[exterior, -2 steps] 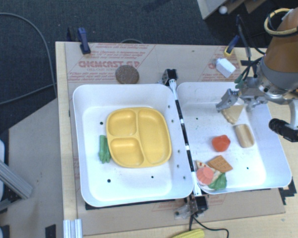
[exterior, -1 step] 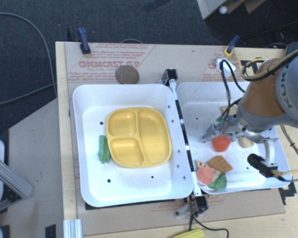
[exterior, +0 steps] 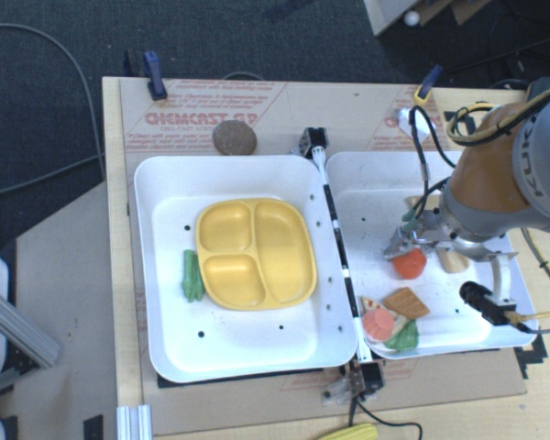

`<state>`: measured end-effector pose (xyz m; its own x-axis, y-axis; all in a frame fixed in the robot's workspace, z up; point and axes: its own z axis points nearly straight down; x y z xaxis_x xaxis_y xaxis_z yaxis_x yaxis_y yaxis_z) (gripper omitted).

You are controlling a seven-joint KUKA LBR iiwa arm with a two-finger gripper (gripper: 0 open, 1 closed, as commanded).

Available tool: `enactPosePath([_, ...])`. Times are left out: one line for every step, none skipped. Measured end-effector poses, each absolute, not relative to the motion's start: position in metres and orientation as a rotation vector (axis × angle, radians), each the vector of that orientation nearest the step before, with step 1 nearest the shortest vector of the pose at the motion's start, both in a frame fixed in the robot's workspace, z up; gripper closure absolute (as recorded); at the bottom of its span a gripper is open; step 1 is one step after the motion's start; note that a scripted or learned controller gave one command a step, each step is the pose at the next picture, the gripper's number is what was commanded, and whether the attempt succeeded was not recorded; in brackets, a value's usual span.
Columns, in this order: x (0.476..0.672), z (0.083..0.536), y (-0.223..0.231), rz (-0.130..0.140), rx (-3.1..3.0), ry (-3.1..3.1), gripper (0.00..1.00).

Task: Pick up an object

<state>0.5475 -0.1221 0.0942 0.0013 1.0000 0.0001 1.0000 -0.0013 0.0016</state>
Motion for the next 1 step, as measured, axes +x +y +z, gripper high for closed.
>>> enactPosePath([0.5518,0.1847,-0.0116,0.001,2.220,2.223,1.00])
